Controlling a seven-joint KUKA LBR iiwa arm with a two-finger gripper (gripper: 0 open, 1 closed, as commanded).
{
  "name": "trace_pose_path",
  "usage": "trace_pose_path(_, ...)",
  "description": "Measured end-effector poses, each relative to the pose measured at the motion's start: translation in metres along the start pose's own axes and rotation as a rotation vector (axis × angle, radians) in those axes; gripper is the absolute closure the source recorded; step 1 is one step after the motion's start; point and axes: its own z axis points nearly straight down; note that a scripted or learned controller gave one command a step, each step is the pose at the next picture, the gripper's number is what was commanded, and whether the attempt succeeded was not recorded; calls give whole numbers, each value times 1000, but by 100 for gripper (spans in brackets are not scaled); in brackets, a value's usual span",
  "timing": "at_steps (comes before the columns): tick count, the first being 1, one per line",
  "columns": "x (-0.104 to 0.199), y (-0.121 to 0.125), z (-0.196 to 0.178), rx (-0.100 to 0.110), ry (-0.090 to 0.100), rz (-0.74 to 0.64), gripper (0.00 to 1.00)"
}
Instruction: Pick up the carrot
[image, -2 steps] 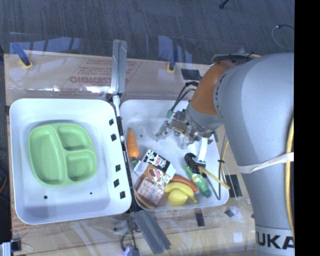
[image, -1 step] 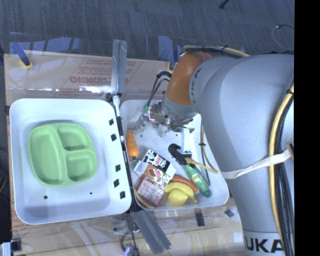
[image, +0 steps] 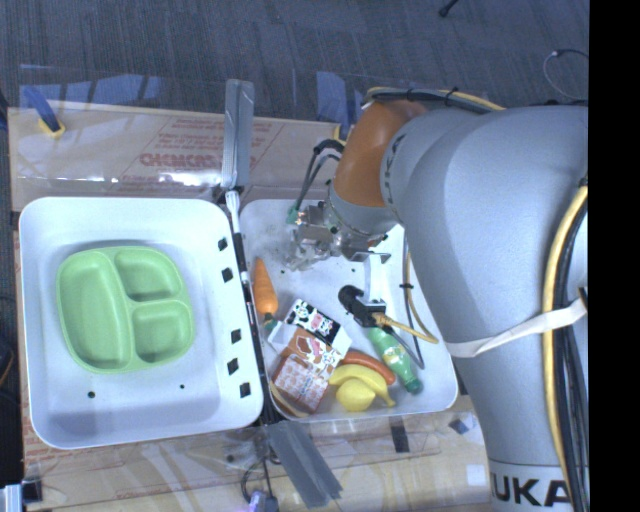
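Yellow lemon (image: 355, 396) and banana (image: 366, 379) lie at the right bin's (image: 437, 392) near end, below the pincer (image: 313, 243). Carrot (image: 264, 288) lies beyond them, lower left of the pincer, along the divider wall, apart from it. Likely light, rigid, smooth; grip across its thick middle. Pincer state: cannot tell.

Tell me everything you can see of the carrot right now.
The carrot is small, orange and smooth, probably a plastic toy, with a dark greenish stub at its lower end. It lies flat on the floor of the right bin, lengthwise along the left wall and close against it, its lower end near a black-and-white card. The gripper is up and right of it, apart.
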Motion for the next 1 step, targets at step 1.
trace_pose_path(1, 97, -25, -93, -4, -1, 212, 100)
